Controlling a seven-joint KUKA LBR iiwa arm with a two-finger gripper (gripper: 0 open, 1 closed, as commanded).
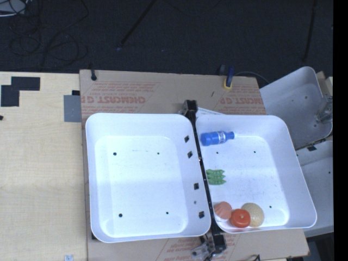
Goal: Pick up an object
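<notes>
You have two white bins side by side on a sheet of printed cardboard (163, 94), their inner walls meeting along a dark seam with small black clips (191, 154). The left bin (98, 145) shows you a plain white floor marked with a few small dark dots. The right bin (291, 162) holds all the objects, and they keep to its left side. A blue bottle (216, 138) lies on its side near the far left corner, just beside the seam. Its long axis runs roughly left to right across your view, tilted slightly upward at the right, with the narrower cap end pointing right. Below it, close to the same wall, a small green object (215, 176) lies with its long axis also left to right. In the near left corner three rounded things crowd together: a pinkish piece (222, 209), a red round object (240, 218) and a pale beige ball (254, 213), each touching its neighbour and sitting close against the near rim. The middle and right of this bin's floor are open white surface, so the bottle has free room on its right and near sides, while its left end is tight to the wall. You cannot tell the gripper's state from this view.
</notes>
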